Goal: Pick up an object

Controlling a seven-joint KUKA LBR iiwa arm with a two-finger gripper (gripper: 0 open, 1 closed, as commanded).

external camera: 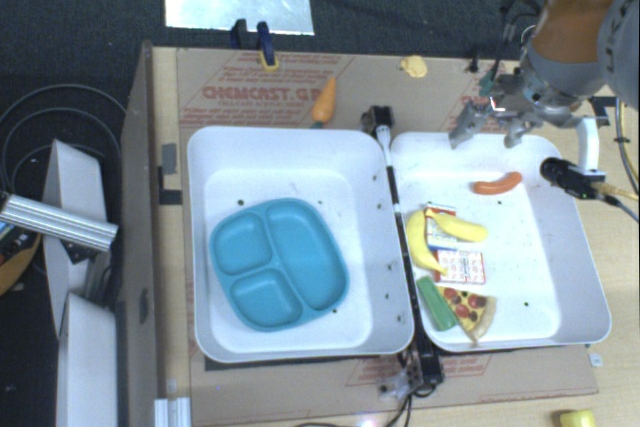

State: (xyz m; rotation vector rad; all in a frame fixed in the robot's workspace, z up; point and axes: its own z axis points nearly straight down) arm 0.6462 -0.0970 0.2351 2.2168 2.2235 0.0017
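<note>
Claw (492, 127) in upper right of frame, over top edge of right bin (570, 265). Fingers spread apart, nothing between them. Task looks not started: no toy picked yet. Arm (580, 5) leans in from right, wrist tipped down. Closest toy: sausage (497, 183), just below claw. Lower: banana (440, 237), small card box (455, 260), pizza slice (470, 307). Blue tray (278, 260) in left bin (290, 155).

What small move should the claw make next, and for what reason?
Probably lower the open claw toward the sausage. It hovers over the right bin's far edge holding nothing, and the sausage lies alone just below it, apart from the banana pile.
</note>
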